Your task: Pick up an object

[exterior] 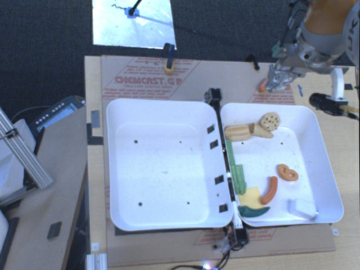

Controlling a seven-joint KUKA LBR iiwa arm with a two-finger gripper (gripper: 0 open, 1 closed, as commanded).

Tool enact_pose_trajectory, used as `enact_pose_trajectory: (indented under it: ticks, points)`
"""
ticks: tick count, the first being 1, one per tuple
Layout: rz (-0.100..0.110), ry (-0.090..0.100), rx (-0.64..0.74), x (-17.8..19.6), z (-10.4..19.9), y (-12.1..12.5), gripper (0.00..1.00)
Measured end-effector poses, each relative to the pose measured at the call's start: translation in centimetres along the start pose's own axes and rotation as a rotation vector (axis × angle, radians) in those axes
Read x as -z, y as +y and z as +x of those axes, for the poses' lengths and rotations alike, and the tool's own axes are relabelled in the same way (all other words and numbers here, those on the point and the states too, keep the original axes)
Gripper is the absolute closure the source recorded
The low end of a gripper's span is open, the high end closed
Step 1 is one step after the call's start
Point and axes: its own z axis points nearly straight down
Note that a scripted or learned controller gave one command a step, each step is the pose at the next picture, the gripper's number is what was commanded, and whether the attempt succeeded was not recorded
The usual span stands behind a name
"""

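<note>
**Above the right bin's far rim**

My gripper (277, 82) hangs over the tabletop (140, 75) just beyond the far edge of the right bin (323, 151), with a small orange thing by its tips; whether I pinch it, I cannot tell. The left bin (163, 162) offers wide open floor. In the right bin the objects crowd: bread piece (239, 132), cookie (270, 120), pretzel (287, 172), sausage (269, 190), green strip (239, 179) along the dividing wall.
</note>
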Motion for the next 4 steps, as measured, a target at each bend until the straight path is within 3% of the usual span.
enact_pose_trajectory:
  ticks: [1, 2, 3, 4]
  points:
    - [0.001, 0.000, -0.004, -0.3, 0.0, -1.2, 1.00]
    - [0.000, 0.000, 0.000, -1.3, 1.3, 0.0, 1.00]
    - [-0.001, 0.001, -0.004, 1.6, -1.4, -1.0, 1.00]
    - [0.001, 0.001, 0.000, -0.4, -0.3, -0.7, 1.00]
